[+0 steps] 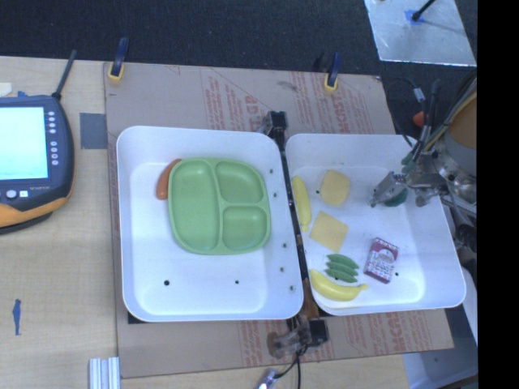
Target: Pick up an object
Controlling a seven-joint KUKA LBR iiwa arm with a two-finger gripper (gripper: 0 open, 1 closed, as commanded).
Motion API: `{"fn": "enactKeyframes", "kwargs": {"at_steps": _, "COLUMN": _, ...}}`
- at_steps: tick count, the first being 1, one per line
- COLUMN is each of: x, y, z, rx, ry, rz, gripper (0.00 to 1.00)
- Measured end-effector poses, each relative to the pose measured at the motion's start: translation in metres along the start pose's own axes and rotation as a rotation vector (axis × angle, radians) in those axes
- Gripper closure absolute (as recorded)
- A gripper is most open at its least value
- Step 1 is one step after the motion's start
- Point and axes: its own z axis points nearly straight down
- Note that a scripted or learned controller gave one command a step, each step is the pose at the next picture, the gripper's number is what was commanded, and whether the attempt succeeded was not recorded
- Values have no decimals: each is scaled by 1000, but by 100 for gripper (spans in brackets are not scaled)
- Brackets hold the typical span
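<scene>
The camera view looks down on two shallow white bins set side by side on a brown cardboard sheet (243, 96) that covers the middle of the bench (49, 298). The left bin (142, 290) holds a green divided plate (219, 205), with an orange-red item (165, 180) peeking out from under its left edge. The right bin (422, 294) carries the loose things: a pale yellow round piece (334, 187), a flat yellow square (328, 231) just below it, a yellow strip (302, 201) lying along the left wall, a green pea pod (342, 266), a banana (335, 287) touching the pod's lower side, and a small red packet (381, 260) to the right of them.

The pincer (392, 193) sits over the upper right part of the right bin, on the arm coming in from the right. A dark green something shows at its tip, but whether its fingers are parted or closed, and whether that thing is held, cannot be told from here. The yellow round piece lies near its left; nothing stands between them.

Blue and yellow clamps (117, 61) pin the cardboard's far edge. A teach pendant (28, 160) with a lit screen rests on the wooden bench at left. Beyond the bench the floor is dark carpet, with a grey sheet (418, 23) at the upper right.
</scene>
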Motion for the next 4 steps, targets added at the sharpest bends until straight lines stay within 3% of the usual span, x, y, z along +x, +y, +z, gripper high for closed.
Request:
{"fn": "enactKeyframes", "kwargs": {"at_steps": 1, "x": -51, "y": 20, "z": 34, "rx": -1, "ry": -3, "rz": 1, "gripper": 0}}
{"fn": "enactKeyframes", "kwargs": {"at_steps": 2, "x": -50, "y": 58, "z": 113, "rx": 0, "ry": -2, "rz": -2, "gripper": 0}}
{"fn": "enactKeyframes", "kwargs": {"at_steps": 3, "x": -50, "y": 97, "z": 112, "rx": -2, "ry": 0, "rz": 0, "gripper": 0}}
{"fn": "enactKeyframes", "kwargs": {"at_steps": 4, "x": -50, "y": 67, "z": 112, "rx": 0, "ry": -1, "rz": 0, "gripper": 0}}
